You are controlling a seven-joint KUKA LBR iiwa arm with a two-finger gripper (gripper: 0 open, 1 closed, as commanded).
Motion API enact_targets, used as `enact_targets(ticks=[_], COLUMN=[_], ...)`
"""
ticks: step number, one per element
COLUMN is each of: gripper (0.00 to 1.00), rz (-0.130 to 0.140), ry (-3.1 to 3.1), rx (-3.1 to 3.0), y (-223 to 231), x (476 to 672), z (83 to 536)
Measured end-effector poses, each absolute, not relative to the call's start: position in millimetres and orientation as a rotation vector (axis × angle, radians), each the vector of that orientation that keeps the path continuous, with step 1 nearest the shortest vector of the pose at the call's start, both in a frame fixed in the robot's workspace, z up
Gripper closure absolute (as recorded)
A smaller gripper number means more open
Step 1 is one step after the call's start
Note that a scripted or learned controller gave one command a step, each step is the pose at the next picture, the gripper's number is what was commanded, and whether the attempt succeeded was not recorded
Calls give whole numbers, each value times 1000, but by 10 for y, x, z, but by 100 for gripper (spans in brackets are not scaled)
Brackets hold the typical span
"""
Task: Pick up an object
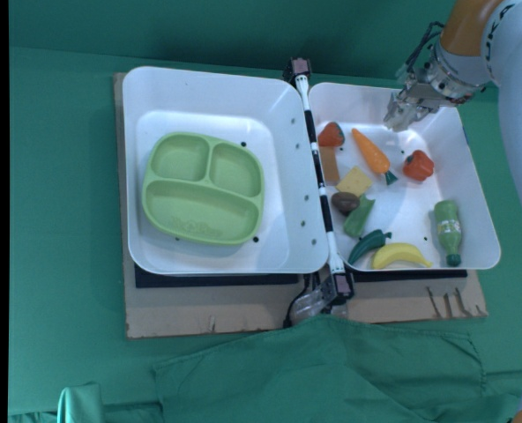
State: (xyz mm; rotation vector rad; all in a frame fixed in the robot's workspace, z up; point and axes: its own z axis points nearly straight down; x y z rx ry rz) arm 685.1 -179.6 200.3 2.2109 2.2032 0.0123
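**Pincer over the right bin's far edge**

The arm (508, 25) came in from the right, and its pincer (400, 118) hung above the far part of the right bin (477, 227). From where I stood I could not tell how far its fingers were parted, and I saw nothing between them.

Below and just left of it lay the toy food. A carrot (370, 152) ran slantwise near the middle, with a red pepper (418, 165) to its right and a strawberry (331, 134) to its left by the divider. A tan stick (330, 165) lay under the strawberry, then a yellow cheese wedge (354, 181), a brown potato (345, 203) and a green cucumber (360, 216) touching one another. Nearer the front edge sat a dark green chilli (368, 245) beside a banana (400, 256). A green bottle (447, 228) lay well to the right, cap toward the front.

The left bin (155, 91) held a green divided plate (203, 188). Both bins rested on a cardboard sheet (217, 311) on the green counter (58, 236).
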Motion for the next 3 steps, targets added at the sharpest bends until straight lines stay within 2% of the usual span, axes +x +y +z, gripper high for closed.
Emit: enact_targets(ticks=[1,2,3], gripper=[100,100,0], rz=[8,12,4], ry=[2217,2217,2215], rx=[2215,2213,2220], y=[-1444,-1073,-1102], x=[7022,7022,7010], z=[2365,2829,2793])
